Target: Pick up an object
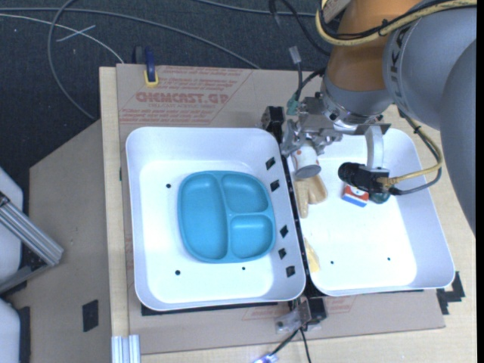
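My gripper (305,151) hangs over the upper left corner of the right bin (393,267), close to the wall between the two bins. Directly under it lies a tan, wood-coloured object (312,191) with a grey rounded piece (307,172) at its top end. I cannot tell whether the gripper touches either one. A small red, white and blue object (354,196) lies to the right, partly behind a black part of the arm (363,176). A small yellow piece (311,262) rests near the right bin's left wall.
The left bin (151,203) holds a blue divided plate (225,215). The grey and orange arm (378,36) covers the right bin's upper part. A yellow cable (414,176) loops over that bin. A cardboard sheet (181,93) lies under both bins.
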Action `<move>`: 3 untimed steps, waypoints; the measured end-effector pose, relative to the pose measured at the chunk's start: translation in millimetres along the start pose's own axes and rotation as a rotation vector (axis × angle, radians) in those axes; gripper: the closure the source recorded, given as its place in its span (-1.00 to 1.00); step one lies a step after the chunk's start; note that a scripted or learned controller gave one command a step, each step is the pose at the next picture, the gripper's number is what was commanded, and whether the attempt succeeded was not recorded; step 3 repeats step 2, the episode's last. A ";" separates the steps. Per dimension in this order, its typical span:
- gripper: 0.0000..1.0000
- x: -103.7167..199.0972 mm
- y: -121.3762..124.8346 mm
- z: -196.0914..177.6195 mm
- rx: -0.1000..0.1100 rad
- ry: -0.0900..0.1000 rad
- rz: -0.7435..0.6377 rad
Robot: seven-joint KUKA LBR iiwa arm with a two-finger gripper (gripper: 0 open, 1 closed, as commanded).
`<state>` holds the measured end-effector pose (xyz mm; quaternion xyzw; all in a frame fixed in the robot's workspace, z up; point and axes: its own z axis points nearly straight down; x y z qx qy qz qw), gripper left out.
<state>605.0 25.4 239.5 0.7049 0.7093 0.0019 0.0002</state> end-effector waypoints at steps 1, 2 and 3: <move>1.00 53.4 18.4 17.1 0.002 -0.001 0.001; -1.00 50.0 17.9 15.9 0.003 -0.002 0.005; -1.00 50.0 17.9 15.9 0.003 -0.002 0.005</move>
